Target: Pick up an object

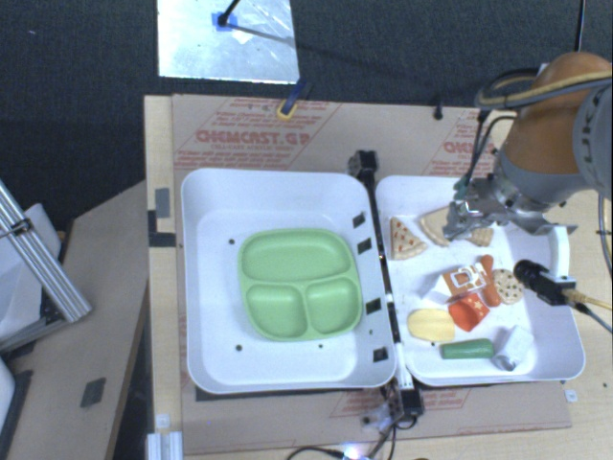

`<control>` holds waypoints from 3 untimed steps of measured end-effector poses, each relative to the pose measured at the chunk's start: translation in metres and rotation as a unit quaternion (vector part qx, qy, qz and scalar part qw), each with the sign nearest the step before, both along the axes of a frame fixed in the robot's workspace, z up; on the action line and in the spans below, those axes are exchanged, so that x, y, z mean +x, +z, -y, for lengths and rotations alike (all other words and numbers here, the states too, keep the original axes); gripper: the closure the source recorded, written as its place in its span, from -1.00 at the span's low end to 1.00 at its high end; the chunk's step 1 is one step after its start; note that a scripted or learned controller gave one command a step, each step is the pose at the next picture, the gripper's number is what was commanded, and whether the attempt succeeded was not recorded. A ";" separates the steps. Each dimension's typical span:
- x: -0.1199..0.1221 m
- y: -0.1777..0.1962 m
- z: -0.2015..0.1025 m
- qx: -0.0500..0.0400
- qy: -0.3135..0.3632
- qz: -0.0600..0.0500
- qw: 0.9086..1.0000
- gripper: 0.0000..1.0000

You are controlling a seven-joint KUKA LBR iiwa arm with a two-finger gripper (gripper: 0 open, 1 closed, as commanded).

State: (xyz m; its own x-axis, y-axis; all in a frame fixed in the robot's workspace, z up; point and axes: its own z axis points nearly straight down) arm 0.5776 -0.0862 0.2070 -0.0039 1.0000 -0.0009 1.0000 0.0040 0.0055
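Camera view — glossy triangular pizza slice [407, 239]

I see dark carpet [77, 75] around my wooden bench [163, 161]. A shiny metal sheet [228, 27] lies beyond the bench's far edge. An aluminium rail [34, 257] leans at the bench's left.

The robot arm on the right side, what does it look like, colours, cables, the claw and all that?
The arm is a rounded grey body with a broad orange band across its upper part. Dark cables loop along it and run down toward the wrist. At its tip sits a small, dull metallic grey claw, compact and angular next to the smooth, bulky arm casing.
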 end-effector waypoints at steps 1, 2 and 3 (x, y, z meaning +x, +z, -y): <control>0.001 0.018 0.000 0.000 0.000 -0.001 1.000 1.00; 0.001 0.012 -0.051 0.001 0.003 -0.002 1.000 1.00; 0.011 0.005 -0.100 0.001 0.003 -0.002 1.000 1.00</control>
